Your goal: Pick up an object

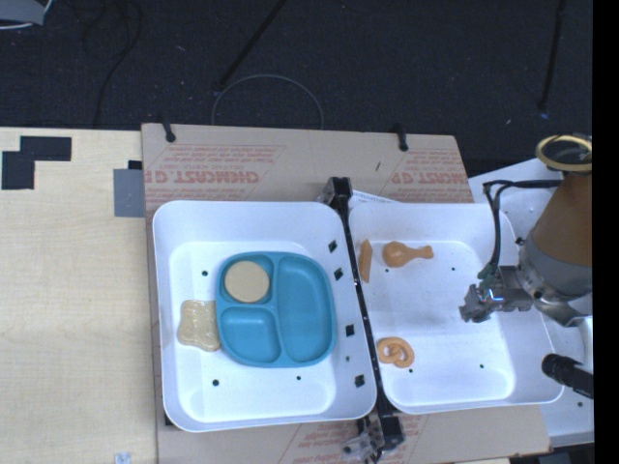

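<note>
In the right bin (445, 385) lie an orange drumstick-shaped toy (404, 253), a thin tan stick (366, 260) beside the divider, and an orange pretzel (395, 352) near the front. My gripper (477, 305) hangs over the right side of this bin, apart from all three toys. The left bin (184, 385) holds a blue divided plate (276, 309) with a tan round cookie (246, 281) in its upper left compartment. A pale yellow piece (198, 325) lies against the plate's left edge.
Brown cardboard (300, 167) lies under both bins. A black clip strip (354, 298) joins the bins down the middle. The arm's orange-banded body (571, 220) stands at the right. A light wooden bench top (68, 307) spreads to the left.
</note>
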Controlling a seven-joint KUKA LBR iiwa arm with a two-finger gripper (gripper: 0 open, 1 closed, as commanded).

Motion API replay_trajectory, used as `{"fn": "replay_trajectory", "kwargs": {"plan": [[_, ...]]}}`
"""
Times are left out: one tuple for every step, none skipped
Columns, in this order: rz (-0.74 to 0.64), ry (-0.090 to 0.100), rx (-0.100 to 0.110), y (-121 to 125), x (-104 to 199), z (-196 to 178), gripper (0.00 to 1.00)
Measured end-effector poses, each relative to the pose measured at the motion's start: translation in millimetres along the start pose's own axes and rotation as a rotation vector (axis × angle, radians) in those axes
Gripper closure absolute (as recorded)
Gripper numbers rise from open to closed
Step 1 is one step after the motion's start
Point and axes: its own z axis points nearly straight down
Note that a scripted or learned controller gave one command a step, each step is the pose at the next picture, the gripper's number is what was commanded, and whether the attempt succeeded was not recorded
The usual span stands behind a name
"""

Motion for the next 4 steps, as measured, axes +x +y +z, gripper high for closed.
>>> {"fn": "replay_trajectory", "kwargs": {"plan": [[0.000,-0.001,-0.001,0.9,-0.9,-44.5,1.00],[-0.004,0.002,0.004,21.0,49.7,-34.2,1.00],[-0.003,0.001,0.003,34.1,102.6,-44.4,1.00],[-0.005,0.002,0.004,41.4,161.5,-44.4,1.00]]}}
